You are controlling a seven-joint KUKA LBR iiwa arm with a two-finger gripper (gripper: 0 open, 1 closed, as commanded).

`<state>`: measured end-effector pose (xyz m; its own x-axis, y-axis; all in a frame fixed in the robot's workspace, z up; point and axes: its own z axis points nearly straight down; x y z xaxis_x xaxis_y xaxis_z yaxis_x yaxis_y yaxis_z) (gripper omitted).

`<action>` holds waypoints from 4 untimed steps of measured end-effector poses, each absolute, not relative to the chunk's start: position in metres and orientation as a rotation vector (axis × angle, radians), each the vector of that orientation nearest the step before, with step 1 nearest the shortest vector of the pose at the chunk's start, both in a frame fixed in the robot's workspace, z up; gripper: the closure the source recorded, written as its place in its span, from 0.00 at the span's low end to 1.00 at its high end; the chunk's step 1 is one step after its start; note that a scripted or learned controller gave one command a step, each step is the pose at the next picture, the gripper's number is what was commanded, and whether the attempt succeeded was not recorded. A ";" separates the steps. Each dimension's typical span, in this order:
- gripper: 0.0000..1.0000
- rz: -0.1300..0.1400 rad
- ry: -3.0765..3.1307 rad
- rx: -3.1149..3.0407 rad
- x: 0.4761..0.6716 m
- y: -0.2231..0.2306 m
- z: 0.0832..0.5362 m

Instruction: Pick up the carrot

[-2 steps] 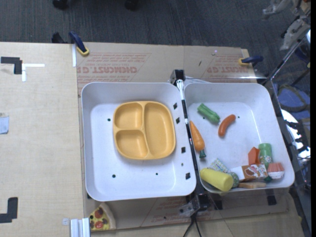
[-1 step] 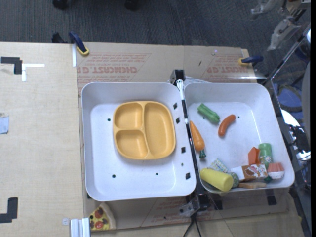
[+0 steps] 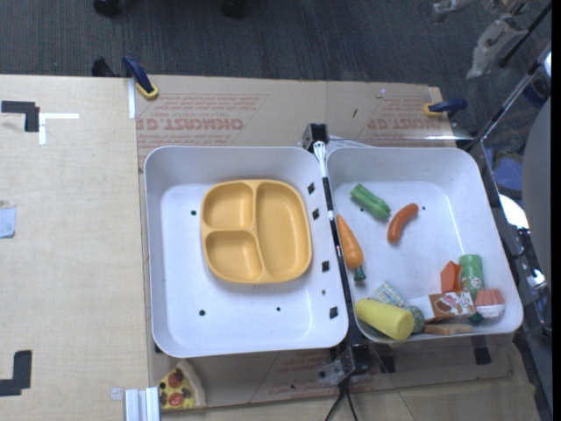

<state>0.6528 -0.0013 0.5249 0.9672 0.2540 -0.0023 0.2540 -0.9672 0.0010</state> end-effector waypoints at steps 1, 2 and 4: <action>0.00 -0.005 0.314 3.125 0.652 0.021 0.516; 0.00 -0.003 0.316 3.124 0.653 0.034 0.540; 1.00 -0.005 0.311 3.123 0.652 0.053 0.547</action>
